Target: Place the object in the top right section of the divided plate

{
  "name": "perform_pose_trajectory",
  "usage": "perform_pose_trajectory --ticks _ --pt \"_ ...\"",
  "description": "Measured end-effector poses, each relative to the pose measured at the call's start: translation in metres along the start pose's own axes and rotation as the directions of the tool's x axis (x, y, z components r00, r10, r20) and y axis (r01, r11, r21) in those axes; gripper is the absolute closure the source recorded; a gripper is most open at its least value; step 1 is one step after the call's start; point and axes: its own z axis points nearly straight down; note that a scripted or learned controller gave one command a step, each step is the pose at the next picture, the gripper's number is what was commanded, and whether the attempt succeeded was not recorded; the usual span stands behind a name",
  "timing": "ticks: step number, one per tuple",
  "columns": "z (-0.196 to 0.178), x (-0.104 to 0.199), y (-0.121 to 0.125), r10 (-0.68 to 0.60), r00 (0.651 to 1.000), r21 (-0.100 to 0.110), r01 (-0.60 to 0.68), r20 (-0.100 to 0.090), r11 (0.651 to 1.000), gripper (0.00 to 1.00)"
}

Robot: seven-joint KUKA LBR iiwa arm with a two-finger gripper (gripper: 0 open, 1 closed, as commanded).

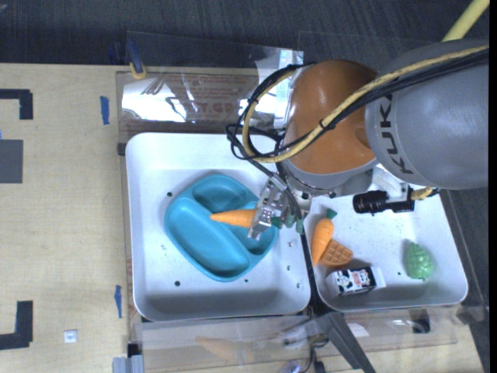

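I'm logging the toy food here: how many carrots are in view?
2. One carrot lies on the blue divided plate at the claw; another carrot lies in the right bin. The arm may hide more.

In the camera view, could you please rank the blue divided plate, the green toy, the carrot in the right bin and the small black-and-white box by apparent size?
Largest to smallest:
1. Blue divided plate, clearly the largest.
2. Carrot in the right bin.
3. Black-and-white box and green toy: these two look too alike to rank.

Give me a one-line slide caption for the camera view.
KUKA arm's claw over a blue divided plate in the left bin, an orange carrot lying at its tips.
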Motion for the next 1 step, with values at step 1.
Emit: perform_pose_trajectory --ticks 1 --pt "-0.1274 -0.0028 0.0107 -0.183 0.983 -0.001 0.183 0.007 0.983 1.00"
